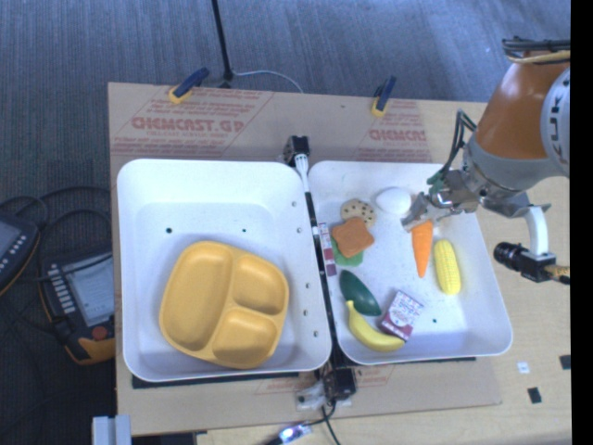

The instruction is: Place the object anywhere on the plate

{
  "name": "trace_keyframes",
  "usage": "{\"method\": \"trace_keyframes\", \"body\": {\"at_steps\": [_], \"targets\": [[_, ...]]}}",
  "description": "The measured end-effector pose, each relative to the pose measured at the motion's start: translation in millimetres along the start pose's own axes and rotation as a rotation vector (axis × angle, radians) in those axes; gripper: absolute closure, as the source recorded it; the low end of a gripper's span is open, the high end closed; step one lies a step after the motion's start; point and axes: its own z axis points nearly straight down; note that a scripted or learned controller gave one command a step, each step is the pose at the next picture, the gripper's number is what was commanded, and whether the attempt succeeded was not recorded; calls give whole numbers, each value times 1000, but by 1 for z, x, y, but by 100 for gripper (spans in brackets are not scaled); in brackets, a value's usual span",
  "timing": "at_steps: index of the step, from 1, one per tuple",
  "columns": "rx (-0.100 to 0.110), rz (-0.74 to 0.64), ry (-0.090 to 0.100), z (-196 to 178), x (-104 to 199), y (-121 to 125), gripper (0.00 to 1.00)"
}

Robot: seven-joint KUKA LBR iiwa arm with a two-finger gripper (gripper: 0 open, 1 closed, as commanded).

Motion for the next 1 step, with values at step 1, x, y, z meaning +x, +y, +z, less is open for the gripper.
{"method": "trace_keyframes", "body": {"at_steps": [1], "targets": [[0,0,0,0,0,0,0]]}}
